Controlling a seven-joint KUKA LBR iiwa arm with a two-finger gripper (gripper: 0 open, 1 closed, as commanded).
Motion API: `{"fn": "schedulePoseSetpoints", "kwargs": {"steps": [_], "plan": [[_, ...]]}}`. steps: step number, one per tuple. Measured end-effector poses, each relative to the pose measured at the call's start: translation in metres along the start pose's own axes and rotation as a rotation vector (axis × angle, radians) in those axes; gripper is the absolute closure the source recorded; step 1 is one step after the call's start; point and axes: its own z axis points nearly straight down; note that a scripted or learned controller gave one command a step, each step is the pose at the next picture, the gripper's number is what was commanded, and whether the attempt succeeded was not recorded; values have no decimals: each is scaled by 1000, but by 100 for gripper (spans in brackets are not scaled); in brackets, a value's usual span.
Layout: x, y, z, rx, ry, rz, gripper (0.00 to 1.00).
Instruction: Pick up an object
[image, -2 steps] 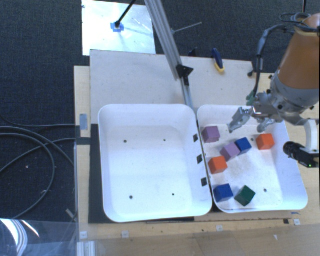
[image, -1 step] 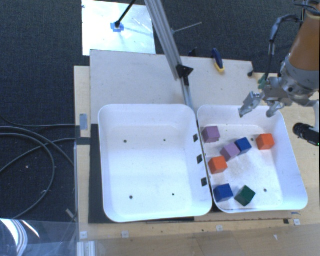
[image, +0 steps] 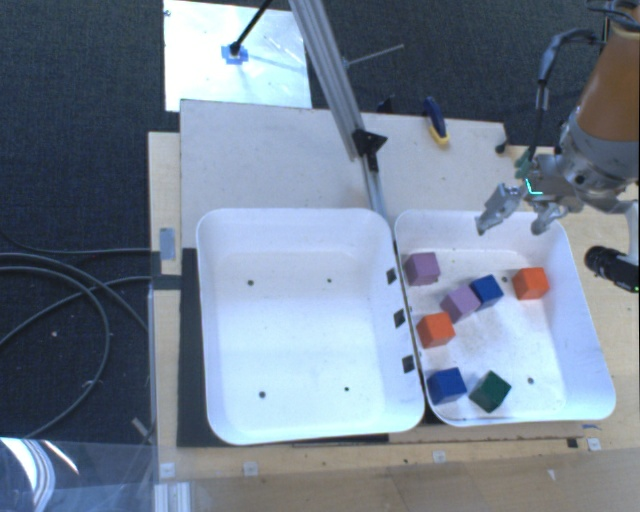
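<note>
Seven blocks are seen lying loose in the right bin (image: 590, 345): two purple (image: 422, 267) (image: 461, 302), two orange (image: 531, 283) (image: 436, 329), two blue (image: 487, 290) (image: 446, 385), one dark green (image: 490, 391). The arm is cut off by the frame's right edge. The gripper (image: 520, 213) is held above the bin's far rim, fingers spread apart, nothing between them.

Single fixed camera, high above surface (image: 300, 140), looks down at slant. Moderate distance: both bins fit whole, left bin (image: 225, 240), right bin (image: 575, 300). Floor with cables at left edge. Arm (image: 605, 110) enters from right.
</note>
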Motion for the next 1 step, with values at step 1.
{"fn": "schedulePoseSetpoints", "kwargs": {"steps": [1], "plan": [[14,-101,-25,2,2,1,0]]}}
